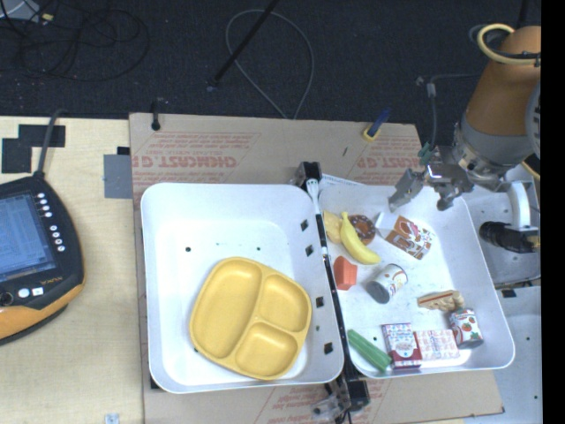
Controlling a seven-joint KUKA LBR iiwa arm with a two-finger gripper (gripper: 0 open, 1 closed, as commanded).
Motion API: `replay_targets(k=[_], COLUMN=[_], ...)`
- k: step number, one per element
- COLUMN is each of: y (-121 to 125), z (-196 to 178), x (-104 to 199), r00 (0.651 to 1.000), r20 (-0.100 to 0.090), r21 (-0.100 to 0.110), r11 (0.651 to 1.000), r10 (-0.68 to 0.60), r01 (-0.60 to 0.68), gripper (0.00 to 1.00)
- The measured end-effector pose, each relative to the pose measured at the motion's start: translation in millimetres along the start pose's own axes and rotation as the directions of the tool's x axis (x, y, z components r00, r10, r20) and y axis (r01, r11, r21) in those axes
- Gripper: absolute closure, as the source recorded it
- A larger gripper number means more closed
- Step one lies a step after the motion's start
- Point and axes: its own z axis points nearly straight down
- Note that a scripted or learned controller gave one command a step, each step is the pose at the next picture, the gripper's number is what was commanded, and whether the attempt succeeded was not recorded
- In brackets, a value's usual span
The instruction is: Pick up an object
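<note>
My gripper (425, 188) is hanging with fingers spread over the right bin's (494, 325) far edge, gripping nothing. A snack packet (410, 237) is lying just below it, with a banana (357, 238), a can (387, 283) and a cucumber (368, 349) lying nearer. A yellow tray (250, 316) is sitting in the left bin (177, 237).

Left bin (168, 263): holds divided tray (250, 318), toward 5 o'clock.
Right bin (481, 276): banana (357, 241) at 10 o'clock, can (387, 283) centre, cartons (424, 343) at 6 o'clock.
Hand (425, 193): above right bin's 12 o'clock rim.
</note>
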Motion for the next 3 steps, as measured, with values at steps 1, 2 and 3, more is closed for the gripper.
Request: replay_targets(k=[1, 2, 3], y=[-34.0, 15.7, 13.4], z=[151.6, 148.6, 136.7], x=[37.5, 40.3, 38.9], r00=[1.0, 1.0, 1.0], r20=[-0.004, -0.001, -0.004], r21=[0.008, 0.004, 0.012], r11=[1.0, 1.0, 1.0], r10=[0.002, -0.001, 0.002], r01=[-0.002, 0.001, -0.002], gripper=[0.0, 0.0, 1.0])
